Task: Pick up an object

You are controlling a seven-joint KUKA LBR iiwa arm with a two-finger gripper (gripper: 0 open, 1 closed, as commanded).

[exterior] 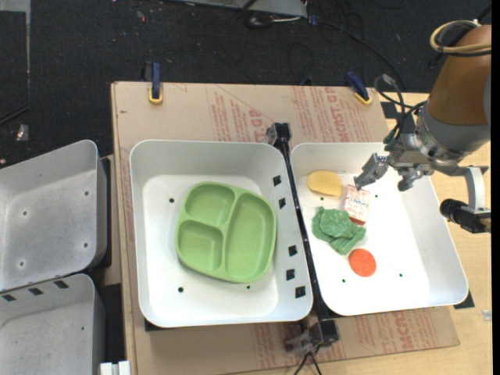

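Observation:
The right bin (pixel 437 272) holds a yellow oval object (pixel 325 183), a small red and white carton (pixel 356 205), a crumpled green leafy piece (pixel 336 229) and an orange disc (pixel 362 262). My gripper (pixel 388 176) hangs over the bin's upper middle, just right of the yellow object and above the carton. Its two fingers stand apart, open, with nothing between them. One fingertip (pixel 369 172) is close to the carton's top edge.
The left bin (pixel 156 287) holds a green divided plate (pixel 227 231). A black divider (pixel 293 209) runs between the bins. Two more white trays (pixel 47 209) lie off the bench at the left. The orange-banded arm (pixel 461 92) comes in from the upper right.

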